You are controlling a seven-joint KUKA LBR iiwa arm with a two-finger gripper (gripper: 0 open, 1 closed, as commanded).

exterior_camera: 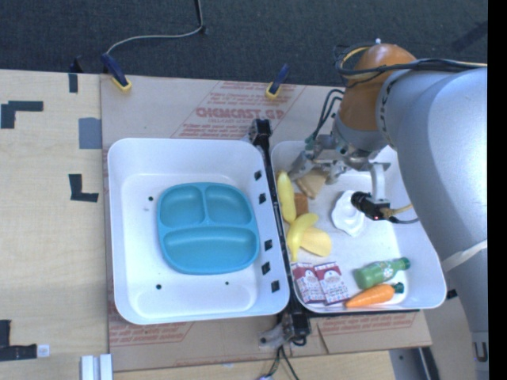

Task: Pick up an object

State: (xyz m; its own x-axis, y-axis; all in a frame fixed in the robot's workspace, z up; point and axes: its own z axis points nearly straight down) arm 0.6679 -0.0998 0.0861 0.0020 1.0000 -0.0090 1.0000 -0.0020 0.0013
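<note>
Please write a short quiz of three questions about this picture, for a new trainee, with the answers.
1. True or false: the blue plate lies in the left bin.
2. Which lies nearest the right bin's front edge? A. banana B. carrot C. white object
3. Fill in: the green bottle lies just behind the ____.

Key: 1 true; 2 B; 3 carrot. The pincer sits over the right bin's far end, near the banana.

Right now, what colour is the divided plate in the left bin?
Light blue. The divided plate shows plainly in the camera view, lying flat in the left bin.
</note>
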